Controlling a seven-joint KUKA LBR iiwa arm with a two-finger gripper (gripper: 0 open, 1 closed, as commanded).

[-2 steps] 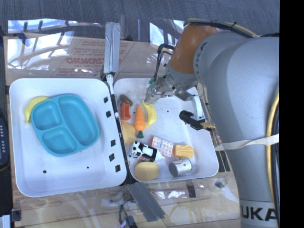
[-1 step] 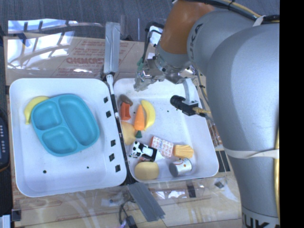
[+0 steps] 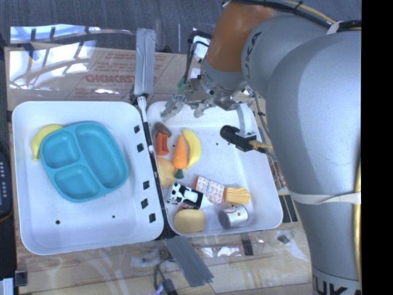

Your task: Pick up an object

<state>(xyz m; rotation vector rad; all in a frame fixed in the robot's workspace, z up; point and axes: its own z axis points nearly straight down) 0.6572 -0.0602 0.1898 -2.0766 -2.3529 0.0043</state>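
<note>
The grey arm with its orange wrist band is reaching in from the right and hanging its two-finger gripper (image 3: 184, 103) over the far left corner of the right shallow white bin (image 3: 261, 186). Its thin fingers are splaying a little apart with nothing between them, so it looks to be positioning for a grab, not carrying.

The candidates are crowding the left side of that bin: a small orange and brown block (image 3: 162, 141) just near of the gripper, an orange plastic carrot (image 3: 180, 153) leaning on a yellow plastic banana (image 3: 193, 146), and nearer, a black-and-white cow toy (image 3: 184, 195), a patterned card box (image 3: 210, 188), a round yellow lump (image 3: 188, 220) and a small silver can (image 3: 234, 216).

The left white bin (image 3: 37, 220) is holding a blue divided plastic plate (image 3: 83, 160) resting on another yellow banana (image 3: 43, 137).
</note>
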